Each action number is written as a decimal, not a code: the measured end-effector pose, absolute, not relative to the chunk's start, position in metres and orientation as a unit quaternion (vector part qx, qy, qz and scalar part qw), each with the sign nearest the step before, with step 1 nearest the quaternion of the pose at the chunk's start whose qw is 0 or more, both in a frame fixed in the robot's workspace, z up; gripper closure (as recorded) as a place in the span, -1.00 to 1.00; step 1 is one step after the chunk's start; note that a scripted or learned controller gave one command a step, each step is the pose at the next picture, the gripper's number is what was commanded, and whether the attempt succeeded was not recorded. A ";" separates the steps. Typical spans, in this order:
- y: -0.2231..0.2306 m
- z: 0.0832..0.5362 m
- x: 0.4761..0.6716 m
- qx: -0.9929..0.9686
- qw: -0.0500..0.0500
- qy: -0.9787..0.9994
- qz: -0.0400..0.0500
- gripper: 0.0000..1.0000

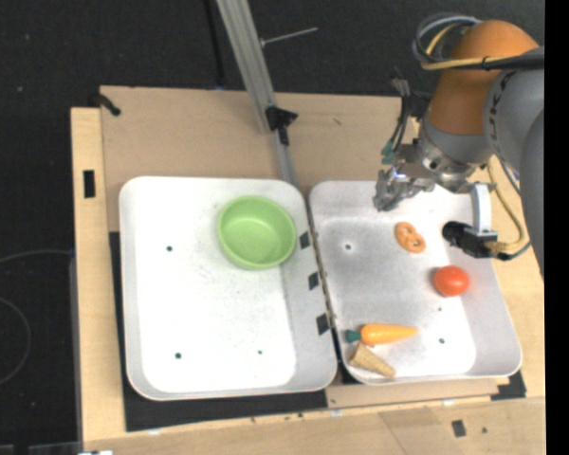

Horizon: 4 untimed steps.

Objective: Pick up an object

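Your pincer [391, 193] hangs over the far edge of the right bin [360, 282]; you cannot tell how it stands or whether it grips anything. In that bin an orange pretzel-like piece [410, 237] lies just beside it, a red ball [450, 280] nearer, a toy carrot [387, 333] and wedge [372, 359] at the near rim. A green bowl [256, 232] sits in the left bin [171, 301].
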State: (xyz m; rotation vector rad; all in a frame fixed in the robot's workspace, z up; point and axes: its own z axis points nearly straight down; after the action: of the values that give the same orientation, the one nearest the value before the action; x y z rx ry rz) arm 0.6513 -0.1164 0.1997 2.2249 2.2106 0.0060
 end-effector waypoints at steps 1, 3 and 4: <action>-0.126 0.252 0.657 0.709 0.003 0.705 0.002 1.00; -0.034 0.255 0.648 0.705 -0.001 0.710 0.000 1.00; 0.017 0.256 0.651 0.706 0.001 0.708 0.001 1.00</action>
State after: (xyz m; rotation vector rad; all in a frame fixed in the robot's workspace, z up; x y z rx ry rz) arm 0.6511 0.0166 0.2560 2.2173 2.2235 0.0027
